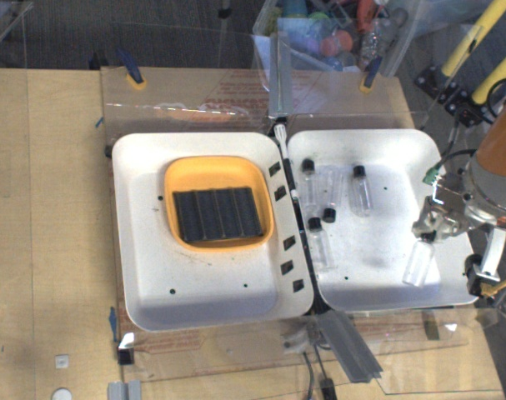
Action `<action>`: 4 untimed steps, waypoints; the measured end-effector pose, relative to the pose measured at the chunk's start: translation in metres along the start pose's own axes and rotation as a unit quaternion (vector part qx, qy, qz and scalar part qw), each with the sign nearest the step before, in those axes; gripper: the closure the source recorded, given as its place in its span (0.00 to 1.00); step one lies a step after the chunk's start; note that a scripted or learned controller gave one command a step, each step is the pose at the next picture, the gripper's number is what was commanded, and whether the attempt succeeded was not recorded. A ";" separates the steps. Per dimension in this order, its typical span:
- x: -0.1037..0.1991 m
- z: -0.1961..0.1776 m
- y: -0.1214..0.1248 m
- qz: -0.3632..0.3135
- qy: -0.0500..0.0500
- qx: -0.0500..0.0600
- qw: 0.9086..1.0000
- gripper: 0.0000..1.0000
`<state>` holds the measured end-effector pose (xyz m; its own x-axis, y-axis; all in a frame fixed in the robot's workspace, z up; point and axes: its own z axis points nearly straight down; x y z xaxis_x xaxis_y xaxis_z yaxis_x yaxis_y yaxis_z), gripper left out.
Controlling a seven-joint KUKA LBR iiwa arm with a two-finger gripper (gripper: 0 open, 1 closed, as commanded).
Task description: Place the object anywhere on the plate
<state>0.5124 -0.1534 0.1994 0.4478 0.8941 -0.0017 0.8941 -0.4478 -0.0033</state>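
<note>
Plate holds black ridged block in left bin.

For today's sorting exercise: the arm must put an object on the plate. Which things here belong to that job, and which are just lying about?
Belong to the job:
- orange plate in the left bin
- clear vials in the right bin
- gripper

Just lying about:
- box of clutter behind the bins
- blue clamps

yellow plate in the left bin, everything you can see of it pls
The yellow plate is a rounded-square dish, glossy like plastic, with a raised rim. It lies flat in the left bin, toward the bin's far half, right way up. A black ribbed rectangular object lies in its well, covering most of the floor. Nothing else touches it; the gripper is over the right bin.
</note>
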 end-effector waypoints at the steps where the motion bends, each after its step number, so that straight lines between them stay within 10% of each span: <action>1: 0.045 -0.004 0.040 -0.084 0.000 -0.002 0.996 1.00; 2: 0.083 -0.022 0.078 -0.105 0.000 -0.001 0.994 1.00; 4: 0.144 -0.020 0.101 -0.345 0.000 -0.004 0.939 1.00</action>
<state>0.6672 -0.0693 0.2188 -0.2383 0.9712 -0.0023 0.9712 0.2383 0.0032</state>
